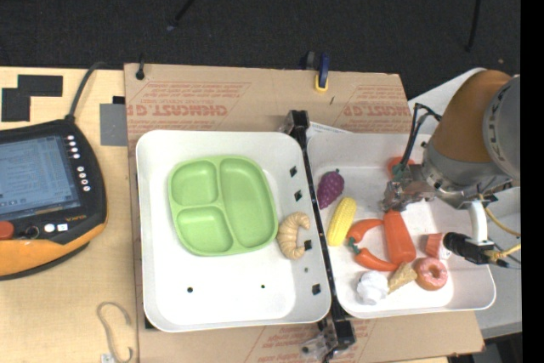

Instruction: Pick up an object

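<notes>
My gripper point(398, 193) reaches down into the right bin point(476, 295), just above the top end of an orange carrot point(398, 239). Left of the carrot lie a red pepper point(364, 232), a yellow corn cob point(342, 218) and purple grapes point(330, 187). Towards the bin's front sit a white garlic bulb point(371, 286), an ice cream cone point(404, 275) and a pink donut point(432, 274). A small red piece point(433, 244) rests right of the carrot. Something orange-red point(396, 166) shows partly behind the gripper.
The left bin point(161, 285) holds a green divided plate point(223, 204) and a croissant point(295, 234) by its right wall. A teach pendant point(47, 191) lies on the bench at far left. The arm's grey and orange body point(472, 132) hangs over the right bin's far right side.
</notes>
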Tool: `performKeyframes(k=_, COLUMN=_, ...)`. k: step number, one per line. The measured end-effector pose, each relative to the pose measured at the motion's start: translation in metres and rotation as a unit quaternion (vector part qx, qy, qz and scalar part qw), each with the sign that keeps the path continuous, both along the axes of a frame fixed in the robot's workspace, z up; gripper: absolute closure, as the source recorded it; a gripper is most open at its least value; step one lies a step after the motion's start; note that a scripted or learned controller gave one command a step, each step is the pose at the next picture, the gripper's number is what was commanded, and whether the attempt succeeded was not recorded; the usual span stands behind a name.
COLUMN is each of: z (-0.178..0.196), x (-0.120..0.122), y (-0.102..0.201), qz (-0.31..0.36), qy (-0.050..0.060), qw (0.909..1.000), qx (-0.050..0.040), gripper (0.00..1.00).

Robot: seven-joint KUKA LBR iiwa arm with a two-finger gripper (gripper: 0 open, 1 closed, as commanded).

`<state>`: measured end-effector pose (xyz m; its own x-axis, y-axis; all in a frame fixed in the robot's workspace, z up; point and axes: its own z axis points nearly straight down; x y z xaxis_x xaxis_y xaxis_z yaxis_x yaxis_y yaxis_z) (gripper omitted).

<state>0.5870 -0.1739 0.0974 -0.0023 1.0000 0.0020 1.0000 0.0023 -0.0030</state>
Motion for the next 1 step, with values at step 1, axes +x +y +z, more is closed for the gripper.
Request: performKeyframes(k=1, z=0.0550, x=0.0087, y=0.0048, qz=-0.001, qy=-0.003, qw=1.0000, qx=-0.0012, gripper=1.00)
